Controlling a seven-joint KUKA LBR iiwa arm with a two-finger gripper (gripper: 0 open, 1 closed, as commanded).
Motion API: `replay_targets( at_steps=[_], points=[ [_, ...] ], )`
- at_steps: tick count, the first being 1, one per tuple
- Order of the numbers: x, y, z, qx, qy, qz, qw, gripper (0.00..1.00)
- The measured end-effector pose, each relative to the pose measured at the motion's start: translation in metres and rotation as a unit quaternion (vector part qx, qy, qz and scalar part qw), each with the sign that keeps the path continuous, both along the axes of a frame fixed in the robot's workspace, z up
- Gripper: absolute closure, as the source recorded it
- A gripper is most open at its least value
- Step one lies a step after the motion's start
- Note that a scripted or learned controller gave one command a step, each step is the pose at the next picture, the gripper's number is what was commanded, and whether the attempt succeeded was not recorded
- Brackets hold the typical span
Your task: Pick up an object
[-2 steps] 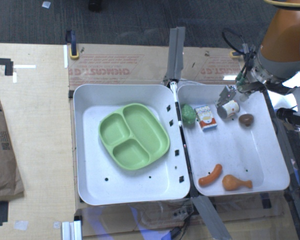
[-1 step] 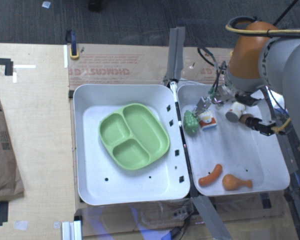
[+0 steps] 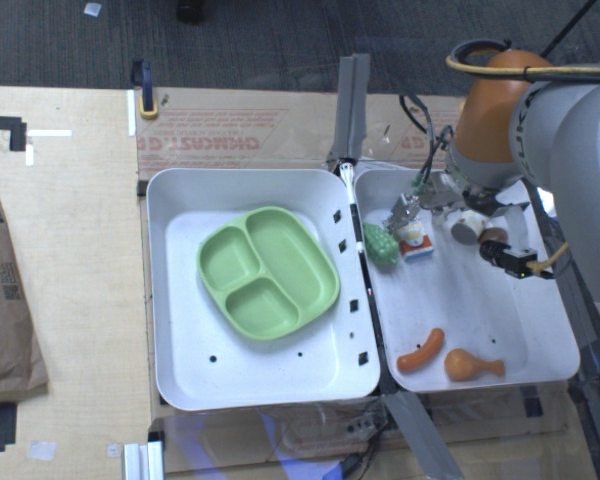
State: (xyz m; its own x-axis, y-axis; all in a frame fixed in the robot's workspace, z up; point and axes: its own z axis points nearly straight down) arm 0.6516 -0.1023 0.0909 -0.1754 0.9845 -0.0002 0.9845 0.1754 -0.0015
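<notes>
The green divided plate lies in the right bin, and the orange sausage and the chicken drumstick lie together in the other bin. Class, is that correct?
Not quite. The camera view shows the green divided plate in the left bin. The orange sausage and the chicken drumstick lie together in the right bin.

A divided plate (image 3: 268,271) lies in the left bin (image 3: 170,298); a sausage (image 3: 421,351) and drumstick (image 3: 470,365) lie side by side in the right bin (image 3: 540,338).

A green three-compartment tray (image 3: 268,271) lies in the left bin (image 3: 170,298); a brown paper bag (image 3: 5,298) lies far left.
</notes>
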Motion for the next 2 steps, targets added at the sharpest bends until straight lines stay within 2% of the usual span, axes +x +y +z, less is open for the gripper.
replay_targets(
  at_steps=[1, 2],
  points=[
    [0.000, -0.001, 0.008, -0.0002, 0.001, -0.001, 1.0000, 1.00],
    [0.007, 0.062, 0.099, -0.0008, 0.001, -0.096, 0.9954, 1.00]
  ],
)
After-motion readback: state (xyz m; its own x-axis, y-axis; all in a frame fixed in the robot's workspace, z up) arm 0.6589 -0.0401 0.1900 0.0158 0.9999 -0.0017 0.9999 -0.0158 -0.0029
